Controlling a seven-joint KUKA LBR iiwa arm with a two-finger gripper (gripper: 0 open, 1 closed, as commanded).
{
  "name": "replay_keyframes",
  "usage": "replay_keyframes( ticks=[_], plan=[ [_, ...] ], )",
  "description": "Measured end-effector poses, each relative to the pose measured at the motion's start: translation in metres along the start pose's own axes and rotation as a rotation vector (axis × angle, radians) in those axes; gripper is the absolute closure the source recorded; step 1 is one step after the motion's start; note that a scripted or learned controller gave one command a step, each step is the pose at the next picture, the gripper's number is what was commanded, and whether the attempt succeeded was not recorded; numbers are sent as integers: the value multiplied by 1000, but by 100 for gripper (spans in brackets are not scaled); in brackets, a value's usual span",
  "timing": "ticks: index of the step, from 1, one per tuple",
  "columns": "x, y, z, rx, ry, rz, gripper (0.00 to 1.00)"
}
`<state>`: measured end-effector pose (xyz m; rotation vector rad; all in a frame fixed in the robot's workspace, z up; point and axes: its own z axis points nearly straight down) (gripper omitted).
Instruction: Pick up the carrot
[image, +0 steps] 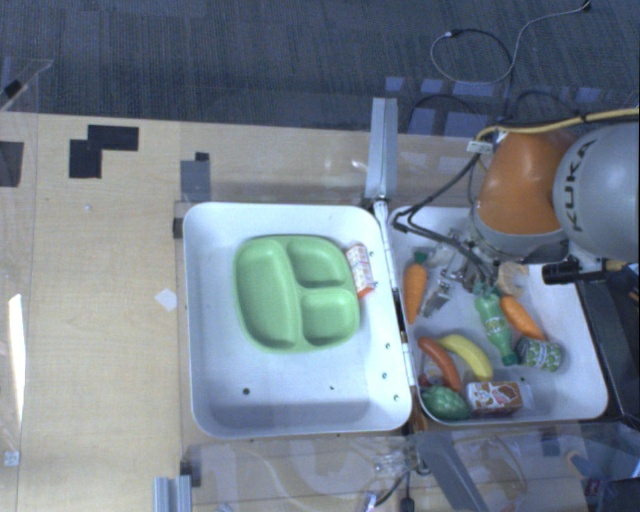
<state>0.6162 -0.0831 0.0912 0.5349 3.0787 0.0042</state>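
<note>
Hovering over the right bin (590, 395), the tool (447, 283) is sitting near that bin's left wall, toward the back. Whether it is apart or together I cannot tell; the wrist is hiding most of it.

The carrot (414, 290) is lying just beside the tool, along the left wall of the right bin, stem end pointing to the back edge. Nothing is showing between the tool's tips, so the carrot is not being held.

A second orange piece (522, 316) is lying toward the middle of the bin, touching a green bottle (492, 318). A banana (466, 352) and a red pepper (440, 360) are crowding the front. The left bin (215, 390) is carrying a green tray (297, 291).

Risks, as I am judging them:
- the carrot is hugging the wall, so one side of the tool may be striking the wall and skidding off;
- the program may be going for the other orange piece instead;
- a shallow pinch may be rolling the carrot away.
</note>
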Motion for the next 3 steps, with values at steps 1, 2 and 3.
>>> replay_keyframes(
  ticks=[1,2,3],
  plan=[
    [46,-8,-97,2,7,45,0],
    [-4,-6,0,2,4,91,0],
    [-7,-3,-14,-3,-3,90,100]
  ],
)
